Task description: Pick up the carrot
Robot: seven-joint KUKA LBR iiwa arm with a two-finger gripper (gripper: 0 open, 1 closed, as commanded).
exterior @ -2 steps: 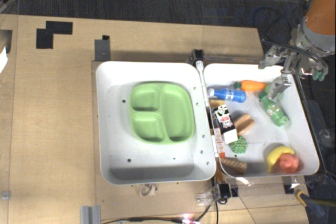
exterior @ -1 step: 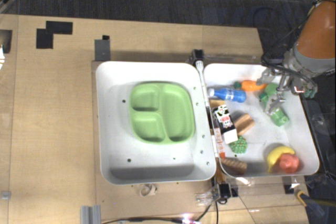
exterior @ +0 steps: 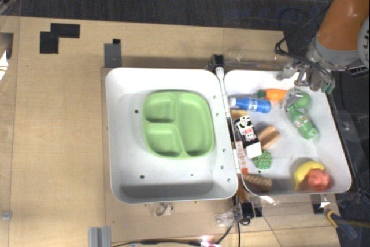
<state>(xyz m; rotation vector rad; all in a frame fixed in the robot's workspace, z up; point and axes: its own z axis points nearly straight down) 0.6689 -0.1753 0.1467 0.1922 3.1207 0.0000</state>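
- Carrot (exterior: 276,93): you'll find it in the right bin (exterior: 341,142), near that bin's far edge, touching the cap end of the blue bottle (exterior: 252,104).
- Left bin (exterior: 115,124): you see a green divided tray (exterior: 177,123) sitting in its middle.
- Along the right bin's left edge you have a black-and-white carton (exterior: 247,135), a brown bun (exterior: 269,136) and a green broccoli piece (exterior: 263,160); a brown item (exterior: 257,182) lies in the near left corner.
- A green bottle (exterior: 302,120) lies right of the carrot.
- A yellow banana (exterior: 306,170) and a red fruit (exterior: 317,180) sit in the near right corner.
- Hand (exterior: 300,85): it hangs just right of the carrot, over the green bottle's top; you cannot tell its grip state.
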